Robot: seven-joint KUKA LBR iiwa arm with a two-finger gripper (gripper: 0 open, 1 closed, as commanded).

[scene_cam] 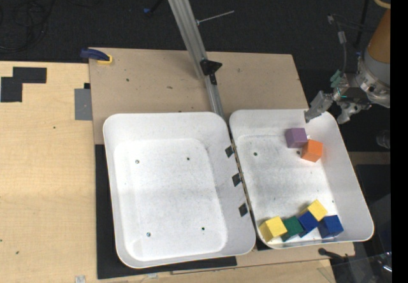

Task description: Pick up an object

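While the arm point(381, 39) hangs at the right edge of the bench, the gripper point(335, 106) sits over the far right corner of the right bin point(357, 180), above the rim. Its two fingers look spread apart w/ nothing between them, one pale finger point(317, 107) angled down toward the bin and the other on the arm's side.

Closest things to grab: a purple block point(296, 137) and an orange block point(312, 150), touching each other in the far part of the right bin. From the gripper they lie toward the left and nearer the camera, i.e. down and inward across the bin floor. The purple one is nearer the gripper, the orange one just beyond it toward the front. Both are cube-like, so no long axis to line up with (hard to say more at this size).

At the near end of the same bin there's a cluster: yellow block point(275, 227), green block point(293, 226), another yellow block point(317, 209) and two blue blocks point(306, 220) point(330, 225), packed tight together. Those are well apart from the gripper.

The left bin point(115, 141) holds no blocks.

My guess: purple is the likely target, but w/ orange pressed against it a finger may not fit between them.
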